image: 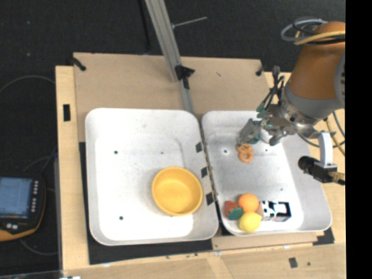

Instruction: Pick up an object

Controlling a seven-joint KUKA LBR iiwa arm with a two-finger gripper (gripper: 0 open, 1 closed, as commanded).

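Pincer: over right bin, finger spread cannot be told.
Orange ring: just below pincer.
Yellow bowl: left bin.

One fixed camera looks down at a slant from above the bench, far enough to take in both white bins mid-frame.
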